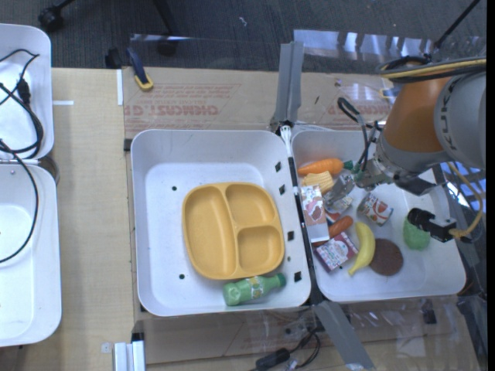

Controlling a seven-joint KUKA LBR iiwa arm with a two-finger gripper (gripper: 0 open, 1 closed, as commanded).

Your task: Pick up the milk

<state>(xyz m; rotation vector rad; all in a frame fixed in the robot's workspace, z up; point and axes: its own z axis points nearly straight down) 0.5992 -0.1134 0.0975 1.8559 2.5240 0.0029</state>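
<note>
The grey two-finger gripper is hanging low inside the right white bin, near its left wall; whether it is open or closed cannot be determined. The small red-and-white milk carton is lying just right of the gripper, apart from it. An orange carrot and a yellow corn cob are sitting just behind the gripper. A yellow banana is lying before the carton. The left white bin is holding a yellow divided plastic tray and a green bottle.
</note>
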